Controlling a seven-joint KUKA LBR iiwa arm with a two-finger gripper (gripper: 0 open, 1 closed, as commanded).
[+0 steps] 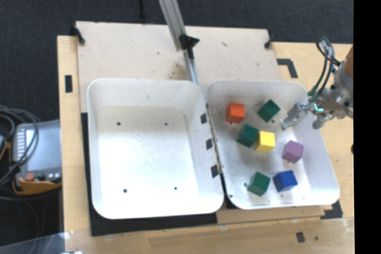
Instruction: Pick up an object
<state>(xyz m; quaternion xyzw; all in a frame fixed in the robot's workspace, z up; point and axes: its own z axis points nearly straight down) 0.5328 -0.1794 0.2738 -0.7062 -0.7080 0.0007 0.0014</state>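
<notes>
The right bin (pixel 318 184) holds several small cubes. An orange cube (pixel 236 112) and a dark green cube (pixel 269 110) lie toward the back. A green cube (pixel 247 135) touches a yellow cube (pixel 266 140) in the middle. A purple cube (pixel 292 151) lies right of them. Another green cube (pixel 259 183) and a blue cube (pixel 285 180) sit near the front. My gripper (pixel 305 119) hangs over the bin's right back part, just right of the dark green cube and above the purple one. It is open, with nothing between its fingers (pixel 289 118).
The left bin (pixel 95 128) stands beside the right one, their rims meeting along the middle. A slanted aluminium post (pixel 169 6) rises behind the bins. A control pendant (pixel 33 157) and cables lie off the bench's left edge.
</notes>
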